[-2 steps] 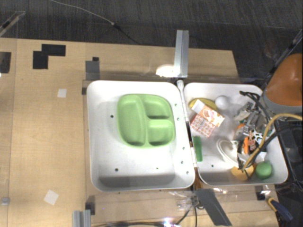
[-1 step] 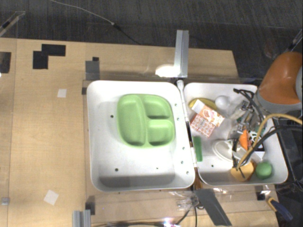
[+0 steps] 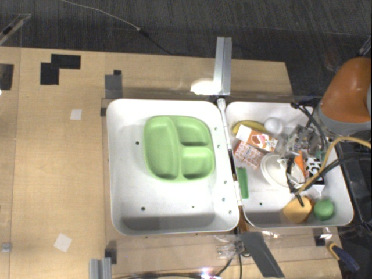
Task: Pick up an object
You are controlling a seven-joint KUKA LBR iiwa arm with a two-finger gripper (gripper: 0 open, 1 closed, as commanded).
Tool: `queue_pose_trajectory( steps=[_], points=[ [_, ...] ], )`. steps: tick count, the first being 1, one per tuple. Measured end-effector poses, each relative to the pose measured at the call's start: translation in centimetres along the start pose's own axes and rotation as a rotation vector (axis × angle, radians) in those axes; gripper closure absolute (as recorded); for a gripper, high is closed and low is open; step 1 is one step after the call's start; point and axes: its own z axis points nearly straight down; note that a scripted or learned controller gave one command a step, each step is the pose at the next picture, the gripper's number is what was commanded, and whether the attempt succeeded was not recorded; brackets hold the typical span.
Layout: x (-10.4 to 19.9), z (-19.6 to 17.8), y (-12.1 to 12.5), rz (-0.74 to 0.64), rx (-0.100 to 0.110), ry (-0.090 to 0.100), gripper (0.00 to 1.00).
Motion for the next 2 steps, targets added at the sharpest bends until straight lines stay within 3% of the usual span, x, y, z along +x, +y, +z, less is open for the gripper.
queue_pose_trajectory(
  steps=[1,2],
  points=[
    [0.0,0.0,0.0,0.0,0.0,-0.001,0.0],
    [0.4,1.4,-1.3,0.06,-0.002,-0.009,0.0]
  ],
)
